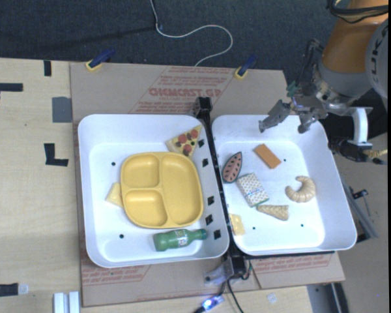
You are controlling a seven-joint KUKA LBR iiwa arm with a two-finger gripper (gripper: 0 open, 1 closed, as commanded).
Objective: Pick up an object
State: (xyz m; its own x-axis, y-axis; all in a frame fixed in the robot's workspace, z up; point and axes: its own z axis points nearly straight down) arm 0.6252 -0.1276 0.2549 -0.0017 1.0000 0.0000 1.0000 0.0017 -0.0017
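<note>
My gripper (288, 120) hangs spread and empty over the right bin's (332, 175) far rim, poised above the orange block (267, 156), my likeliest pick.

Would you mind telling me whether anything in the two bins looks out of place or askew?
Mostly tidy. The green bottle lies on its side in the left bin, below the yellow divided plate, and a small yellow piece sits tucked against the right bin's inner edge. Nothing looks spilled or damaged.
</note>
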